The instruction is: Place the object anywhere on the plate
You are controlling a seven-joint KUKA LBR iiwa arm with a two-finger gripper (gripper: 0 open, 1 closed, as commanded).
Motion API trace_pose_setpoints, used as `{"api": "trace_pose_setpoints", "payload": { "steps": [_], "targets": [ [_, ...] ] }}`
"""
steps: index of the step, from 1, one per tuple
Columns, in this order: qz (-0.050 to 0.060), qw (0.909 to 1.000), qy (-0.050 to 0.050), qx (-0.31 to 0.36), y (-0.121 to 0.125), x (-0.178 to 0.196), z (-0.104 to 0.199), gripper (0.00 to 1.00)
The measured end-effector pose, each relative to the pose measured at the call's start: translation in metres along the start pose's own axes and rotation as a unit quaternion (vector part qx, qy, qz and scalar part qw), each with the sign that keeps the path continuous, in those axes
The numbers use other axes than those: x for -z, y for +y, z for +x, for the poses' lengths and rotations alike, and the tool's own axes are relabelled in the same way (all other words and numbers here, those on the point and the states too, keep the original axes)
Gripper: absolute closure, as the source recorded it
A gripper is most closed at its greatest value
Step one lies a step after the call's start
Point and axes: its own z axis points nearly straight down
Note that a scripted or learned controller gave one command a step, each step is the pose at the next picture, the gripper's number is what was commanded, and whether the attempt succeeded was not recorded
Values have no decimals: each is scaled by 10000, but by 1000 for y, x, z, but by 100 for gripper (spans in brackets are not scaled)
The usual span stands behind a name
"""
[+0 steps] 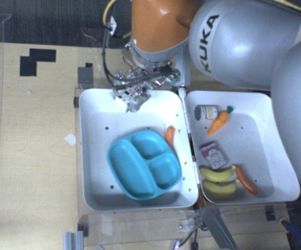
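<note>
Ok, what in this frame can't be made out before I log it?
- End effector: small and blurred over the left bin's far edge, so its state can't be told.
- Orange item beside the blue plate: partly hidden by the plate's rim.
- Small jar and packet in the right bin: labels too small to read.

The right bin (265, 139) holds a small jar (207, 112) beside a carrot (220, 121) at its far end. Nearer lie a red packet (213, 155), possibly a snack wrapper, two bananas (218, 180) touching side by side, and an orange sausage (246, 180) just beside them.
</note>
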Motion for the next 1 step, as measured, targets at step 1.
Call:
{"api": "trace_pose_setpoints", "payload": {
  "steps": [1],
  "targets": [
    [4,9999,0,122,7,47,-6,100]
  ]
}}
